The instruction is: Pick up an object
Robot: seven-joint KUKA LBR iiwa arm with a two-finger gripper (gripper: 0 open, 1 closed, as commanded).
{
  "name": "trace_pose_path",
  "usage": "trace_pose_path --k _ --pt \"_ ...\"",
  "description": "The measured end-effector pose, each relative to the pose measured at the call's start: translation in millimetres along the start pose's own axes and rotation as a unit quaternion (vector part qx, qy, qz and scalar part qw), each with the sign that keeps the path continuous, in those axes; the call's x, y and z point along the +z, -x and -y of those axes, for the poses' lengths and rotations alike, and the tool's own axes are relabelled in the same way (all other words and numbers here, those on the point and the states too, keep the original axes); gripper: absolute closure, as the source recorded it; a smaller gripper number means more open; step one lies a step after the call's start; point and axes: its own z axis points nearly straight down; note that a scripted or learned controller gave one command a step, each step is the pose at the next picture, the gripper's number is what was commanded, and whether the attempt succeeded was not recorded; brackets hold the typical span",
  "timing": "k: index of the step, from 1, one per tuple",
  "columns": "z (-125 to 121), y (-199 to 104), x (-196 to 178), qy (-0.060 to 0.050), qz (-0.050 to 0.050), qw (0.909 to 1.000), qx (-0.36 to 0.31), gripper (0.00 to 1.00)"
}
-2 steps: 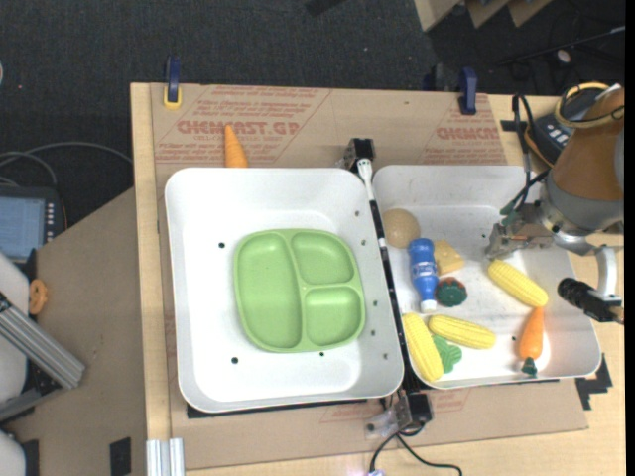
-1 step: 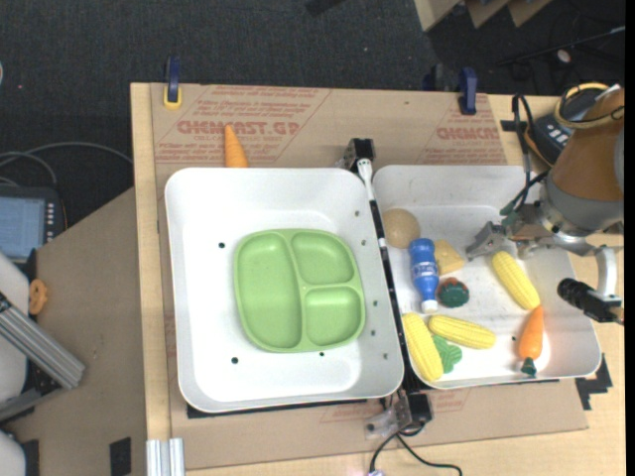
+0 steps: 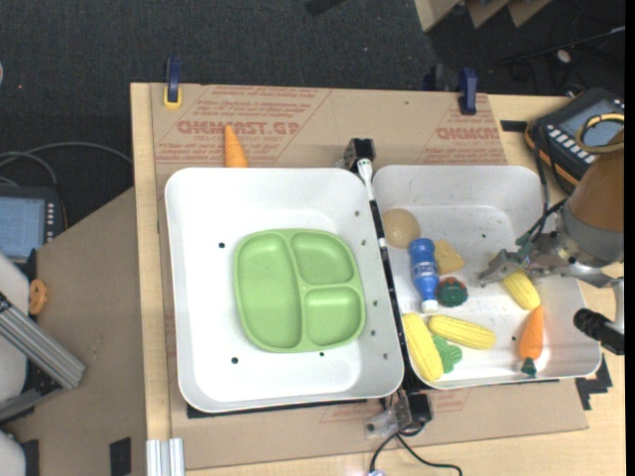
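My gripper [image 3: 504, 264] hangs low over the right bin [image 3: 466, 181], near its right side, reaching in from the arm at the frame's right edge. A small yellow lemon-like piece [image 3: 522, 290] lies just below and right of it. An orange carrot [image 3: 532, 334] rests further toward the front right corner. To the left lie a blue bottle [image 3: 424, 271], a tan round piece [image 3: 402, 228], a small yellow piece [image 3: 449, 259] and a dark green round toy [image 3: 453, 292]. A corn cob [image 3: 462, 332] and a yellow banana [image 3: 421, 347] lie at the front.
The left bin [image 3: 198, 216] holds a green divided plate [image 3: 298, 289]. Another orange carrot [image 3: 234, 148] lies on the cardboard behind the left bin. A black clamp [image 3: 359, 153] sits between the bins' far corners.
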Motion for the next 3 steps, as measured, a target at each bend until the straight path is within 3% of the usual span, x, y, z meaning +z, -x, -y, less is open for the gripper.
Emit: trace_pose_path --k 1,2,3 --pt "-1 1 -10 0.002 0.003 1.0000 0.000 1.00" --pt "-23 -103 1 0.001 0.001 1.0000 -0.005 1.00" --pt "-116 -161 -107 0.011 0.004 0.9999 -0.005 1.00"
